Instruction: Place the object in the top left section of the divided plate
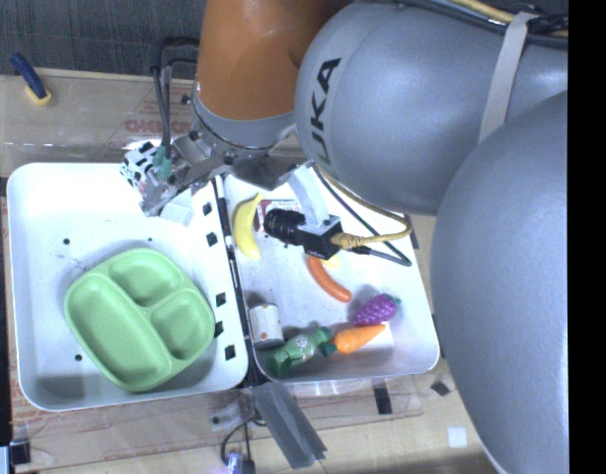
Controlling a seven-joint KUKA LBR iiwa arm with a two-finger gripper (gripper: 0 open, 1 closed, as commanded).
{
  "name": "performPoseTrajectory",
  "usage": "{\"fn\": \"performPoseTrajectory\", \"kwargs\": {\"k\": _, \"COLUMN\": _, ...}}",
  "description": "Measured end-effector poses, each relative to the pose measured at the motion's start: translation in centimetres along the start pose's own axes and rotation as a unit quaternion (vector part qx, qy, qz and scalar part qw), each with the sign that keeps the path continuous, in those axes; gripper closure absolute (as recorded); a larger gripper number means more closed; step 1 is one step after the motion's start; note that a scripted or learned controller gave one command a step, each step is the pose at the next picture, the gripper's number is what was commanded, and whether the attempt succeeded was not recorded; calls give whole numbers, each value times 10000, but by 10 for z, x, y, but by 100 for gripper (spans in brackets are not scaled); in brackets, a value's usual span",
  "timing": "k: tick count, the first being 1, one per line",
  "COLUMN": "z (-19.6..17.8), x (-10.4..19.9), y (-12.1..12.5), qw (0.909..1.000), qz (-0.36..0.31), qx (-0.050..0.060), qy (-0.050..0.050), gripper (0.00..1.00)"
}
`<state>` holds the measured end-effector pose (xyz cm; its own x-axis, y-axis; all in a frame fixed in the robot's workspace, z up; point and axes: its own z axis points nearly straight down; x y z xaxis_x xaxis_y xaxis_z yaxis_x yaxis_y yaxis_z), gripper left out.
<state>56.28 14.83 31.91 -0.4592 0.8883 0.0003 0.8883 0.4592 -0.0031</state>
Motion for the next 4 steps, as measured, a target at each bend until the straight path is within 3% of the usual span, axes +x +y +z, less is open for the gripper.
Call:
{"fn": "performPoseTrajectory", "kwargs": {"k": 1, "z": 71, "x": 28, "y": -55, "qw": 9974, "qz": -715, "qx": 19, "qy": 6, "gripper": 100}}
{"fn": "performPoseTrajectory", "kwargs": {"k": 2, "z": 98, "x": -46, "y": -100, "qw": 10000, "qz": -65, "qx": 13, "qy": 7, "gripper": 100}}
{"fn": "performPoseTrajectory", "kwargs": {"k": 3, "z": 131, "x": -52, "y": -58, "qw": 9993, "qz": -367, "qx": 15, "qy": 6, "gripper": 100}}
{"fn": "performPoseTrajectory", "kwargs": {"k": 4, "z": 130, "x": -29, "y": -69, "qw": 9971, "qz": -764, "qx": 24, "qy": 13, "gripper": 100}}
